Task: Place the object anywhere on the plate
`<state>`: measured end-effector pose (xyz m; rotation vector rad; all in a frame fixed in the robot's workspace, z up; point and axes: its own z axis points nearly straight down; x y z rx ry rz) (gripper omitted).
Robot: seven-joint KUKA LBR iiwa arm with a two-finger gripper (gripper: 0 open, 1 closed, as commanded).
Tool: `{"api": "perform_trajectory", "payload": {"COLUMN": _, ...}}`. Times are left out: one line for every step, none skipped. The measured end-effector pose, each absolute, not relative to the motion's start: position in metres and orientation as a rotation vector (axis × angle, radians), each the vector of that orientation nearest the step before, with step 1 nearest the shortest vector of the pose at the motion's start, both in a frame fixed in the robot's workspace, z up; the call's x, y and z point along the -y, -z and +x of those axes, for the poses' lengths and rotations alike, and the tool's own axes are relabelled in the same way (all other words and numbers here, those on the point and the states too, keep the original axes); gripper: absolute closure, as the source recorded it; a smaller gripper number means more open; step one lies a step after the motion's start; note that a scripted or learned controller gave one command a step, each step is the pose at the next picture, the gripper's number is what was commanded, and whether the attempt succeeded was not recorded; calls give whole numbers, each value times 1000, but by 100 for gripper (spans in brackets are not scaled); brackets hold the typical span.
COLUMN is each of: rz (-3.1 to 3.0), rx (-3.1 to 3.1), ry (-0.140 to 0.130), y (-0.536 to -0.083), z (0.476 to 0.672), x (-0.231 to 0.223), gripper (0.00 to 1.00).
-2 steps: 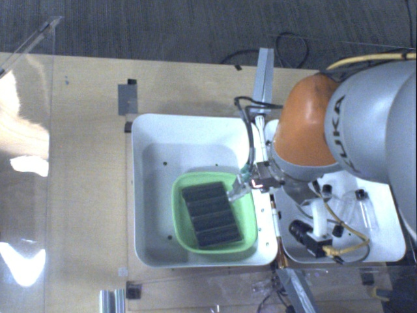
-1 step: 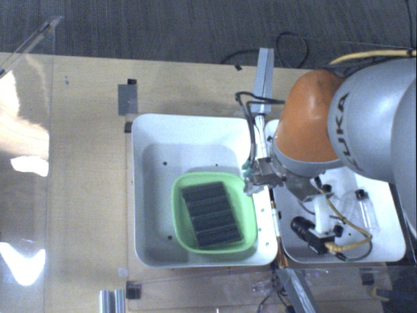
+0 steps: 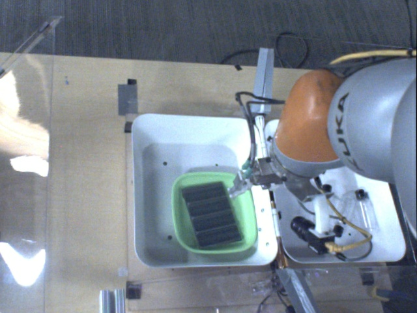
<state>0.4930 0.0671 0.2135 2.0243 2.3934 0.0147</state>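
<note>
A green plate point(image 3: 247, 207) lies in the front right part of the left white bin point(image 3: 156, 155). A dark ridged rectangular object point(image 3: 210, 215) rests flat on the plate, tilted slightly, covering most of its middle. My gripper point(image 3: 238, 185) hangs at the plate's upper right rim, just beside the object's far right corner. The grey arm with its orange band point(image 3: 309, 119) comes in from the right above the wall between the bins. Nothing shows in the gripper's grasp.
The right bin point(image 3: 391, 240) is largely covered by the arm; cables and a black connector point(image 3: 305, 230) hang over it. A grey bracket point(image 3: 128, 98) stands on the bench behind the left bin. Bare white floor lies left of the plate.
</note>
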Motion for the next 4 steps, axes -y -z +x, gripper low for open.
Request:
{"api": "perform_trajectory", "payload": {"rz": 2073, "rx": -2356, "ry": -10, "y": -254, "z": 491, "x": -153, "gripper": 0}}
{"api": "perform_trajectory", "payload": {"rz": 2109, "rx": -2326, "ry": -4, "y": -226, "z": 512, "x": -106, "gripper": 0}}
{"api": "perform_trajectory", "payload": {"rz": 2137, "rx": -2297, "ry": -8, "y": -240, "z": 512, "x": -94, "gripper": 0}}
{"api": "perform_trajectory", "payload": {"rz": 1913, "rx": -2480, "ry": -12, "y": -369, "z": 494, "x": 0, "gripper": 0}}
